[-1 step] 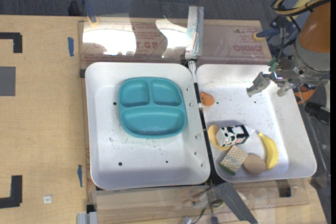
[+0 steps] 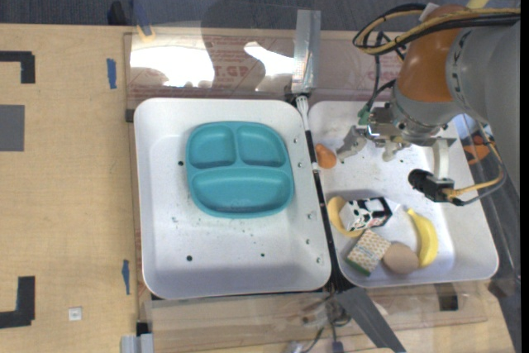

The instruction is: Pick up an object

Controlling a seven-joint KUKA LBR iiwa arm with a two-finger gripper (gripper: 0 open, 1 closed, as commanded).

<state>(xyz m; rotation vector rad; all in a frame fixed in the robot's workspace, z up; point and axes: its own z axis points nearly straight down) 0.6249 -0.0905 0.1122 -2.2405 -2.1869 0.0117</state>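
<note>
My gripper (image 2: pixel 369 146) hangs over the far part of the right bin (image 2: pixel 475 256), below the orange band of the arm. Its two fingers stand apart, open, with only bare white bin floor between them. A small orange object (image 2: pixel 326 156) lies just left of the left finger (image 2: pixel 350 141), against the bin's left wall. Nearer the front lie a black-and-white object (image 2: pixel 367 213), a yellow curved piece (image 2: pixel 334 215), a banana (image 2: pixel 426 236), a tan rounded object (image 2: pixel 400 258) and a patterned block (image 2: pixel 369 250).
The left bin (image 2: pixel 157 252) holds a teal divided plate (image 2: pixel 240 168). A metal divider (image 2: pixel 306 128) runs between the bins. Black and yellow cables (image 2: pixel 438 184) hang from the wrist over the right bin's right side.
</note>
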